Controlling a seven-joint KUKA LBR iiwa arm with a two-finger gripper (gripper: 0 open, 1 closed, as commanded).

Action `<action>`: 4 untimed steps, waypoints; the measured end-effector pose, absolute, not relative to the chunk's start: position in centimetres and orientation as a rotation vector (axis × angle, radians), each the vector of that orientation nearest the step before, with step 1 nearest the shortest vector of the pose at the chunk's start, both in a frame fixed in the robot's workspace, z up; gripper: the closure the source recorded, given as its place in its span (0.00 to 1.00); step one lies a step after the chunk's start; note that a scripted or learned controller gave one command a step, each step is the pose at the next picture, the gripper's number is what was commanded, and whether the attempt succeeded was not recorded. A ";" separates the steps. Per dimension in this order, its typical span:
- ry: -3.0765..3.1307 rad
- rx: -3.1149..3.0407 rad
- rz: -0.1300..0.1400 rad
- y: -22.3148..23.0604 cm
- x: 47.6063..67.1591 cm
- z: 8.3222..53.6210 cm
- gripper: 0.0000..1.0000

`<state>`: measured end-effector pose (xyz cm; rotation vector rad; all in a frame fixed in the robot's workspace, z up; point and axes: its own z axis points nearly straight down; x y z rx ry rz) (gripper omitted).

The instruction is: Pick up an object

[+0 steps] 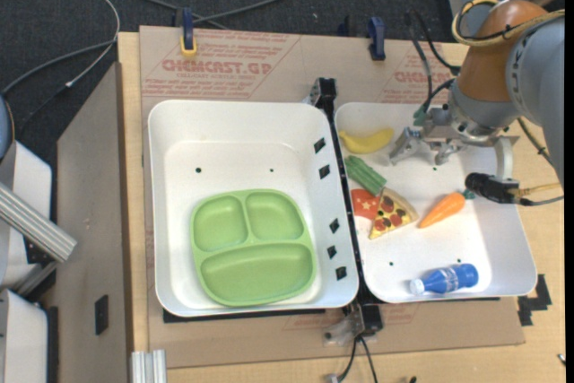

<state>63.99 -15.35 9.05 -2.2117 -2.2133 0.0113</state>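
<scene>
Your candidates for the pick all lie loose in the right bin [511, 269]: a yellow banana [368, 140] near the far-left corner, a green pepper-like piece [365, 172] just below it, a red piece [363, 202] touching a pizza slice [392, 214], an orange carrot [442, 210] to their right, and a small blue bottle [445, 279] lying on its side near the front wall. None of them is lifted; each rests on the bin floor, so you should count the task as not yet done. The tool [421, 145] sits low over the far part of that bin, between the banana and the carrot, with its metal parts splayed just above the floor. You cannot tell from this slant whether it is spread or clenched, and nothing shows between its tips, so treat it as carrying nothing. The nearest things to it are the banana, just to its left, and the green piece, near its lower left; the carrot is a little further, and the bottle is well apart. What is left, as a judgement: settle over one item, close on it, and raise it clear of the floor. Beyond this, the left bin [170, 193] holds a green divided plate [253, 245], and both bins sit on the bench [134, 148] under a cardboard sheet.
</scene>
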 end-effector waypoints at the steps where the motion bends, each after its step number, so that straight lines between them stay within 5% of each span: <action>1: -2.216 -2.212 0.008 -15.3 64.2 10.2 1.00; 4: -2.223 -2.219 0.000 -14.8 65.5 21.9 1.00</action>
